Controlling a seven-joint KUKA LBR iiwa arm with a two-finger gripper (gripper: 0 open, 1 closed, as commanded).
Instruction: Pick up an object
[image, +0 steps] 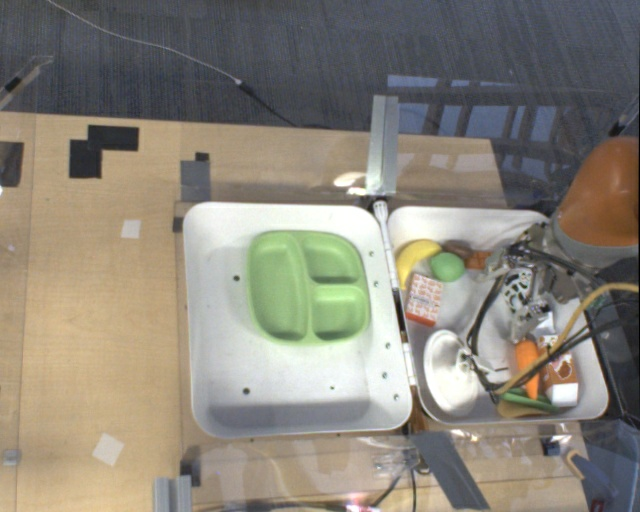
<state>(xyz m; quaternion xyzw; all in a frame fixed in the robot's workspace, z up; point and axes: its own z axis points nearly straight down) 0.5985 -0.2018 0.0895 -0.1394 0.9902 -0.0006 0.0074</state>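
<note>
A green divided tray (305, 286) lies in the middle of the left bin (215, 400), a little toward its upper side. The right bin (500, 222) holds the clutter: a yellow banana (413, 255) at its upper left, a green ball (447, 266) touching the banana's right side, a small red and white packet (423, 298) just below them, a white bowl (447, 372) at the lower left, and an orange carrot with a green top (525, 375) lying beside a small box (562, 380) at the lower right. The arm, with its orange band (603, 192) at the right edge of the frame, reaches down into the right half of this bin, and the gripper (522, 300) hangs amid cables just above the carrot and well right of the banana and ball. Whether it is released or clenched cannot be told; nothing is seen in its grasp.
</note>
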